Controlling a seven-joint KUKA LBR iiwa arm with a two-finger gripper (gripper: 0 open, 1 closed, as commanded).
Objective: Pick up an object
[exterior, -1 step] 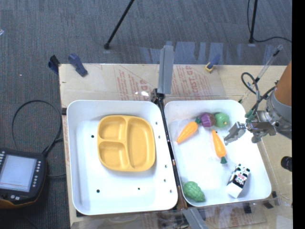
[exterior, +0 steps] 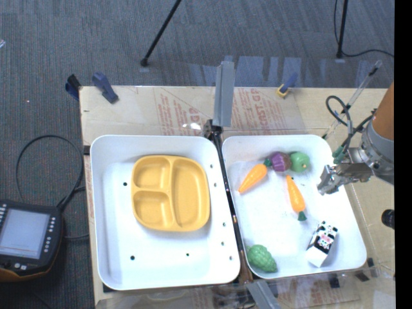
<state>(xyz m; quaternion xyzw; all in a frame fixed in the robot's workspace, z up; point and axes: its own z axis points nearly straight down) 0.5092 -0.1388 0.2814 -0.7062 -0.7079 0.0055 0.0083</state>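
The right bin point(exterior: 335, 143) holds several toy foods: an orange carrot point(exterior: 252, 178) at the upper left, a second carrot point(exterior: 295, 197) in the middle, a purple vegetable point(exterior: 279, 161), a green round fruit point(exterior: 299, 161), a green bumpy vegetable point(exterior: 262, 257) near the front, and a small black-and-white carton point(exterior: 322, 243) at the front right. My gripper point(exterior: 327, 183) hangs at the bin's right side, right of the middle carrot and above the carton, with nothing visible between its fingers.
The left bin point(exterior: 106, 172) carries a yellow sectioned plate point(exterior: 171, 192). A grey upright post point(exterior: 224, 98) stands behind the seam between the bins. Cables point(exterior: 341, 111) run near the arm at the right. A tablet point(exterior: 26, 234) lies off the bench at the left.
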